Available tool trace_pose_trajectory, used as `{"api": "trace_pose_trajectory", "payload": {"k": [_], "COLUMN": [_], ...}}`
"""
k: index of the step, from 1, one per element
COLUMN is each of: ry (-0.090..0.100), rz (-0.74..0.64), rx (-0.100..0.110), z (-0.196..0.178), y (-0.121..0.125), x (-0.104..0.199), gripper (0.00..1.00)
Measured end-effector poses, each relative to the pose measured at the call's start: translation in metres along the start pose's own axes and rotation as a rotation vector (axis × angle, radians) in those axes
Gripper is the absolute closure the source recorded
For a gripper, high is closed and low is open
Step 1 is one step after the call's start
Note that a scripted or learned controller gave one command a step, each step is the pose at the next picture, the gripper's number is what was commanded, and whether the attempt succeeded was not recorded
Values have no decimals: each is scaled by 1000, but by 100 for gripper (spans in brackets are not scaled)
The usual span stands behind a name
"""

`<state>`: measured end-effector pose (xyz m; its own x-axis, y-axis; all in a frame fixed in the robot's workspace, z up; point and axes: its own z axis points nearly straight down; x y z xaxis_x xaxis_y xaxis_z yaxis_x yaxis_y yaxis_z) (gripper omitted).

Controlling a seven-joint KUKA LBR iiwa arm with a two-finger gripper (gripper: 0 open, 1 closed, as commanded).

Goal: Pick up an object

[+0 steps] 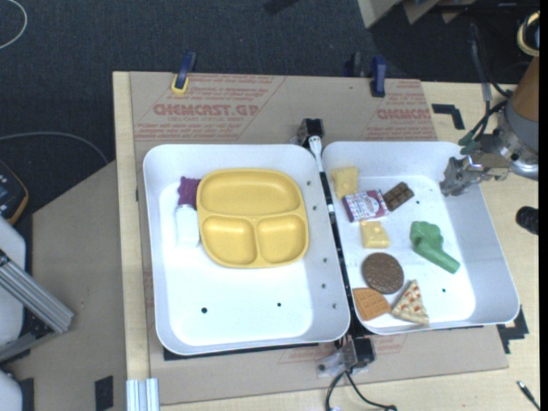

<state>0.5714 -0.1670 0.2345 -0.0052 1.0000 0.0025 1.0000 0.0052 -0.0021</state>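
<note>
Nothing is lifted yet: the grey two-finger tool (454,178) hangs over the right white bin's (488,255) far right edge. Whether it is spread or pressed together, I cannot tell. The green plastic toy (432,245) and the round brown cookie (382,272) lie untouched, so the whole pick remains.

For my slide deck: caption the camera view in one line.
Two-finger gripper hovers over right white bin of toy food; yellow divided tray fills left.

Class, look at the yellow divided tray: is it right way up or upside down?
Right way up: the yellow tray shows three hollow compartments facing the camera.
</note>
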Motion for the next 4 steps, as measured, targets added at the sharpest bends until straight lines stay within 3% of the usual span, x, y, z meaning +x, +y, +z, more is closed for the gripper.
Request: {"api": "trace_pose_trajectory", "payload": {"k": [3, 4], "ry": [0, 0], "rz": [0, 1], "rx": [0, 2], "z": [6, 1], "y": [4, -13], "x": [144, 177], "gripper": [100, 100]}}
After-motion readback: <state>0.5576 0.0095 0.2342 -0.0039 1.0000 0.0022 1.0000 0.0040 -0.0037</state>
